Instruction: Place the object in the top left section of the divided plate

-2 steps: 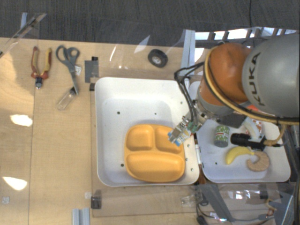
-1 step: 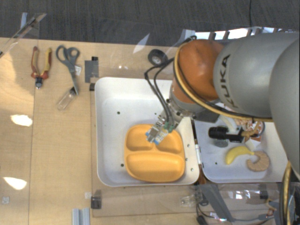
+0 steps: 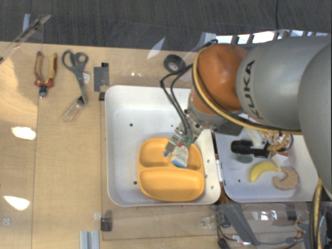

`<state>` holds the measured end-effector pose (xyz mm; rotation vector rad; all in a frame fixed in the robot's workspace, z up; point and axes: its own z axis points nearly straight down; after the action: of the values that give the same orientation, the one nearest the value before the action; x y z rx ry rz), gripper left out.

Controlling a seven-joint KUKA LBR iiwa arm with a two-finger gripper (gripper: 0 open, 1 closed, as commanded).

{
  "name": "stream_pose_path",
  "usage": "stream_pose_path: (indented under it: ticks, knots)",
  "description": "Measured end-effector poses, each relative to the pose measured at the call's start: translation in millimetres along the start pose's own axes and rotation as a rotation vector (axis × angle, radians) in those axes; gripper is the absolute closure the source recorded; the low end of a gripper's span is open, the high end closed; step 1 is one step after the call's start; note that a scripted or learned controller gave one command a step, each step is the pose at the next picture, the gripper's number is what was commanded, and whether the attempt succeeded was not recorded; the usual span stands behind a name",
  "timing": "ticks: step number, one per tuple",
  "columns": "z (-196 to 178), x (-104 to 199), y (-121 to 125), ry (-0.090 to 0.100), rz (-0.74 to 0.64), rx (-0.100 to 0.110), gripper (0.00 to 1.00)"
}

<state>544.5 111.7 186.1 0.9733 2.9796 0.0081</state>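
Grey arm with orange band, entering from the right and bent steeply down over the left bin. Wrist low, gripper directed downward and slightly leftward, poised above the far half of the yellow divided plate. Grasp state not determinable from this angle: tool tip meeting the upper end of the packet, the contact itself obscured.

Counts: one arm, one gripper, two white bins, one plate moulded into three compartments (one broad near compartment, two smaller far ones), one small packet, white with red and blue print. In the right bin: one yellow banana, one brown crescent-shaped item. On the wooden bench left of the bins: one pair of red-handled pliers, one pair of scissors. Beyond the left bin: one black tape roll.

Packet located directly beneath the gripper, at the ridge between the two far compartments, mostly over the right-hand one, just beside the top left section and not within it. Long axis roughly far-to-near in the view, slightly tilted; upper end at the gripper, blue lower end pointing toward the broad near compartment.
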Motion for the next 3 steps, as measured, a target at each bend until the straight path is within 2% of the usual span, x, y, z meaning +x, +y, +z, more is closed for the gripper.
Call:
stream_pose_path:
  ticks: [1,2,3]
  knots:
    - [-12,-1,2,-0.005,-0.002,-0.007,1.0]
    - [-33,39,71,0.001,-0.245,0.0,1.0]
    - [-52,29,53,0.0,0.064,0.0,1.0]
